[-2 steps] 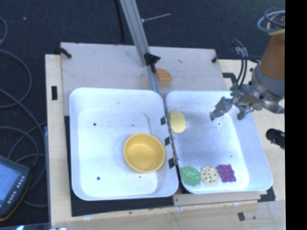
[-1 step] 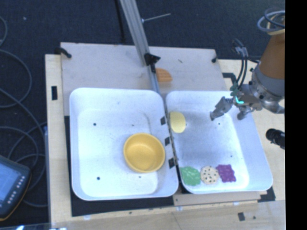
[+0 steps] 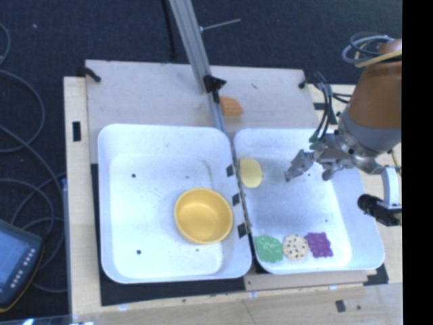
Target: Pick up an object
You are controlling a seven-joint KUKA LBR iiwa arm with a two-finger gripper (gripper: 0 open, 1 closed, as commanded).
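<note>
Hovering over the right bin (image 3: 352, 249) (fingers apart), end effector (image 3: 312, 168).

Dark speckled floor (image 3: 81, 19) around a pale wooden bench (image 3: 155, 90) — loose black cables (image 3: 20, 134) trail at left.

- Looked smooth, glossy plastic: yellow bowl (image 3: 203, 214) at seven o'clock.
- Appeared matt white, faintly speckled: left bin (image 3: 128, 175) and right bin (image 3: 352, 249).
- Seemed pale, matt wood: bench (image 3: 149, 87) at twelve o'clock.
- Gleamed like ribbed bare metal: slanted rail (image 3: 189, 32) at twelve o'clock.
</note>
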